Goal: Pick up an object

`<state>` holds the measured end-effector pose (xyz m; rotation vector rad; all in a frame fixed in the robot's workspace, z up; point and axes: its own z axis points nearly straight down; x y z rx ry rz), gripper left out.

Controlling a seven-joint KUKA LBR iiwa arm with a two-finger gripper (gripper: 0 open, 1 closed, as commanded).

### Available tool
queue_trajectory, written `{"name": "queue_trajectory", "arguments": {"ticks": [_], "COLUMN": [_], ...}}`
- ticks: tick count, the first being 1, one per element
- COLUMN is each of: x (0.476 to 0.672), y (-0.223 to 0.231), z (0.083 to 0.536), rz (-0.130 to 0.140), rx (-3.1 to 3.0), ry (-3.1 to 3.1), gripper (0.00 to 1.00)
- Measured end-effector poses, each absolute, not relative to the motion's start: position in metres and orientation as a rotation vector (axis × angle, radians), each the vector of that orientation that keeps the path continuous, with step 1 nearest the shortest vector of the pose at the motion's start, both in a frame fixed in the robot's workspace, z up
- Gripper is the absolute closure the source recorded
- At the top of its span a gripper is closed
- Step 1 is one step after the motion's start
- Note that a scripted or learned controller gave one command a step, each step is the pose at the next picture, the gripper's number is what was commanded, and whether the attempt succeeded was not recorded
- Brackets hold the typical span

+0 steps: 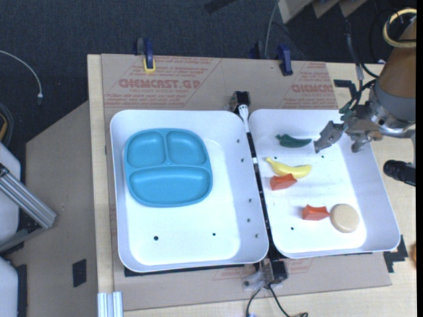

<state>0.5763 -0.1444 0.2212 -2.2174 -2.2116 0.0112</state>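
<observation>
The arm (396, 78) reaches in from three o'clock, its gripper (342, 139) spread open and holding nothing above the right bin (370, 197), the green pepper (293, 139) at its nine o'clock.

Red print reading "CHEMCAST G.P" runs along the brown board (198, 78) under the bins, at about 11 o'clock. The same red print starts again at 1 o'clock, partly hidden. Its smaller lines are too blurred to read.
</observation>
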Motion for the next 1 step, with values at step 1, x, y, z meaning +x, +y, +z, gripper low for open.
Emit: {"name": "queue_trajectory", "arguments": {"ticks": [1], "x": [0.5790], "y": [-0.1441], "z": [0.2278], "rz": [0.000], "rx": [-2.221], "ry": [-2.222], "gripper": [0.00]}}
